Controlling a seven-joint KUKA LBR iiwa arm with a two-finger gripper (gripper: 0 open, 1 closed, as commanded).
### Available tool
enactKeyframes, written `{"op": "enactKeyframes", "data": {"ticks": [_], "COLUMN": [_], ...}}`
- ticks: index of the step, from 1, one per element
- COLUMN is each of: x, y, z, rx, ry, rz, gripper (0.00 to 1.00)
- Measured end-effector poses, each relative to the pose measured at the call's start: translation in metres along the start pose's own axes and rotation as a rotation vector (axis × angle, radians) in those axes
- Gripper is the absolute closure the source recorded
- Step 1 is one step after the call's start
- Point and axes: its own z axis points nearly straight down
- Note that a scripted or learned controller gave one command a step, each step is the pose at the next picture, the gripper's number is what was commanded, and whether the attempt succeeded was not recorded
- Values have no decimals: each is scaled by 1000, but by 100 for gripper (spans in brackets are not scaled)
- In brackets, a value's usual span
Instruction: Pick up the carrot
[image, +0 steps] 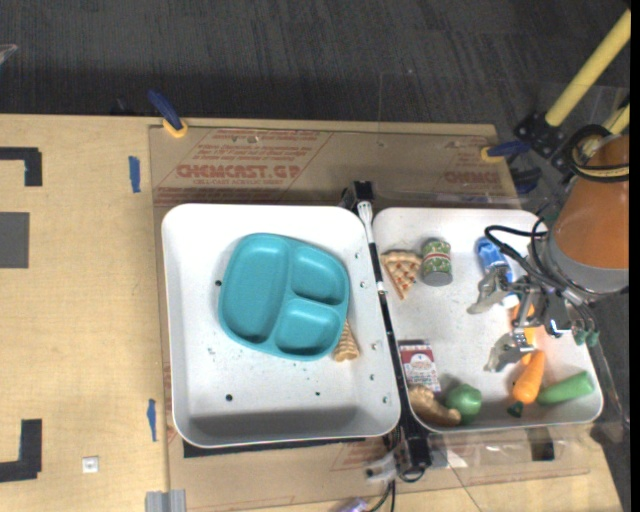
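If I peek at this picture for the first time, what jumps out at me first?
Probably the big teal plate with three compartments, sitting in the left bin. Next, the robot's orange band at the right edge, with its tool hanging over the right bin just above the orange carrot. Small toy foods are scattered around there too, like a green can and a waffle slice.

So going off the carrot (529, 376): it lies in the right bin (455, 310), my gripper (508, 322) just above it. A pepper (563, 388) touches its right side. Left of it sit an apple (463, 400) and a small box (418, 365). Further left, the left bin (190, 300) holds a divided plate (283, 294).
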Motion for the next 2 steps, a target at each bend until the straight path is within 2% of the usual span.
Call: {"op": "enactKeyframes", "data": {"ticks": [1,2], "x": [8,15], "y": [-53,-49], "z": [54,96], "rx": [-1,2], "ry": [5,-5], "rz": [-121,-77], "gripper": [0,0]}}
